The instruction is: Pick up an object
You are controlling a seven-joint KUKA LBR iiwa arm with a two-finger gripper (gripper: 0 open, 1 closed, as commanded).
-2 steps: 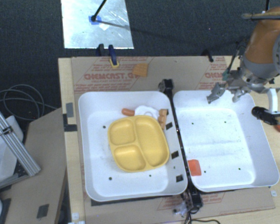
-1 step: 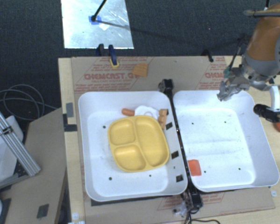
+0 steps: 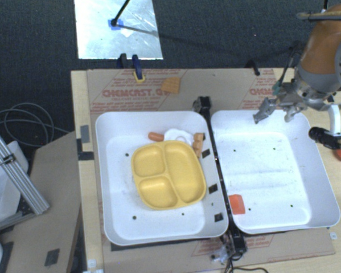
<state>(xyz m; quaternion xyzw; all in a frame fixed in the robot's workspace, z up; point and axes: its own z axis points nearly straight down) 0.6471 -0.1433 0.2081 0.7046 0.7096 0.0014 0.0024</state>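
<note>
A grey robot arm with an orange band reaches in from the right, and its gripper (image 3: 276, 111) hangs above the far rim of the right bin (image 3: 308, 154); the two fingers (image 3: 262, 111) are spread apart with nothing between them. Two shallow white bins sit side by side on the counter (image 3: 86, 166). The left bin (image 3: 112, 164) holds four things: one yellow divided tray (image 3: 167, 174) lying flat near its middle, and, just behind that tray, one small orange sausage-shaped piece (image 3: 155, 136), one white piece (image 3: 177, 136) and one small tan block (image 3: 198, 141) near the bin's right wall. The right bin holds one thing, a small orange-red block (image 3: 236, 204) lying close to its near left corner. In all there are five candidates to pick up, and none is under the gripper. The likely trouble: the orange-red block lies so near the bin wall that a finger may strike the wall or nudge the block aside. The tray is broad and flat, probably too wide for the fingers except at its rim. The three small pieces crowd together against the tray, so closing on one could push its neighbours or catch the tray's edge.
</note>
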